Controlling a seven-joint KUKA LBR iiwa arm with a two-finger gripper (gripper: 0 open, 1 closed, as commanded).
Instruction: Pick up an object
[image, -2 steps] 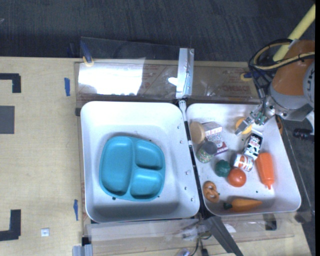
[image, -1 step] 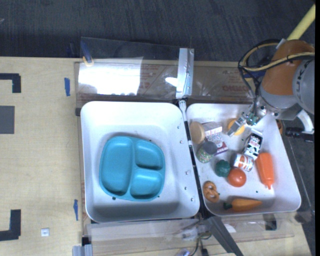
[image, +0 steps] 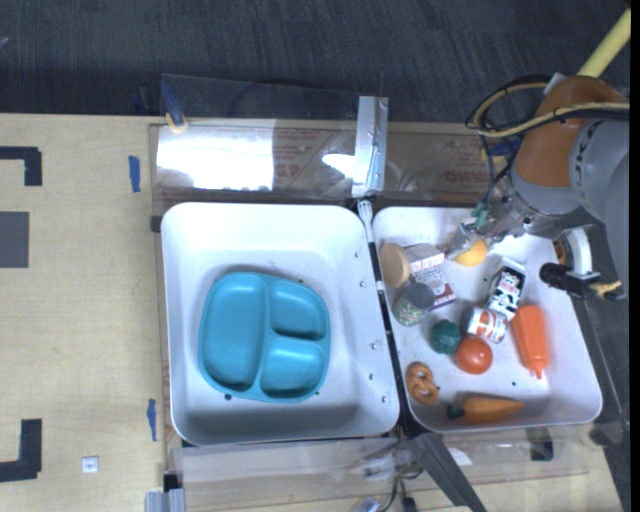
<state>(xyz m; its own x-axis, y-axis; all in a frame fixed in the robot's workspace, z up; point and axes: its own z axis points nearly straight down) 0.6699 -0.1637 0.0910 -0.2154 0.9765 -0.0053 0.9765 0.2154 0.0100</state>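
Nearest us, a carrot (image: 485, 407) lies along the front wall of the right bin (image: 585, 395), with a pretzel (image: 421, 381) just beside it. Behind these we see a tomato (image: 475, 356), a green ball (image: 445, 334), a red-and-white can (image: 488, 323) and an orange bottle (image: 531, 339) (all loosely clustered). At the back, the gripper (image: 478, 232) hovers by a yellow piece (image: 471, 252); we cannot tell its opening. A blue divided plate (image: 264, 334) sits in the left bin (image: 190, 240).
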